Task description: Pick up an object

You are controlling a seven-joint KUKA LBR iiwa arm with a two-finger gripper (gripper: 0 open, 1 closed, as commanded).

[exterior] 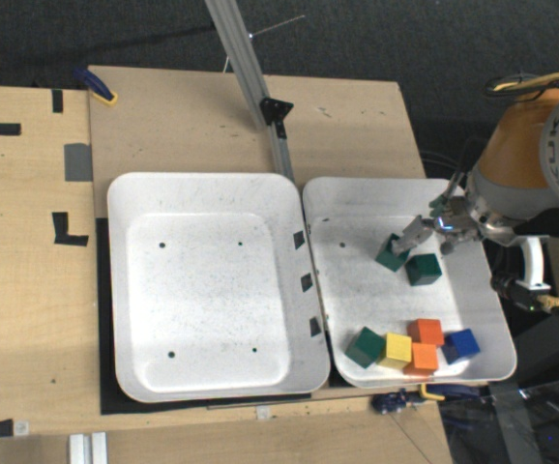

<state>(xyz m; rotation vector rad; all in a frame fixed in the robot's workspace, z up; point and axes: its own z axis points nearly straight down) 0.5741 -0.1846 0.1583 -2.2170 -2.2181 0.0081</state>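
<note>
While arm reaches in from right, gripper point(407, 244) sits low in right bin point(357, 201), fingers spread a little, nothing between them. Small dark green block point(391, 256) just beside finger tips, tilted. Second dark green block point(423, 270) near it, lower right. Near bin's front wall, cluster: green block point(365, 346), yellow block point(397, 347), two orange blocks point(425, 344), blue block point(461, 344). Left bin point(202, 187) beside it.

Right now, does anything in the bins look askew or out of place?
Nothing is spilled or damaged. One dark green block beside the tool sits tilted, and the other blocks crowd the right bin's near edge.
</note>
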